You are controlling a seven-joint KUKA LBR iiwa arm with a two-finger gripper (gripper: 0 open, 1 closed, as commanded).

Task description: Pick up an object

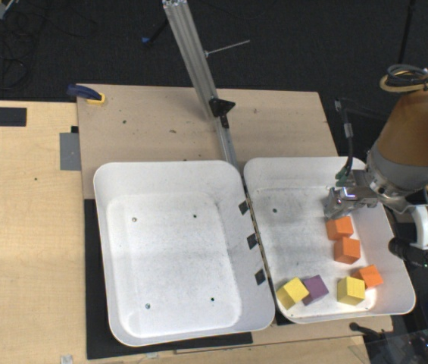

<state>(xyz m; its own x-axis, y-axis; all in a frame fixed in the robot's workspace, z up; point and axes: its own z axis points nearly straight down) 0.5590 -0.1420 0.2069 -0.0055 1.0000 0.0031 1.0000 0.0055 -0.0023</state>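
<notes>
Yellow block (293,290) and purple block (316,287) lie at the right bin's (297,188) near rim.
We cannot tell the jaws' (341,200) state; they hang just above an orange block (341,227), so we should centre them before descending.

Up at twelve o'clock, a slanted aluminium rail (197,63); at ten o'clock, a blue-and-yellow clamp (85,93) on the bench (153,123).
</notes>
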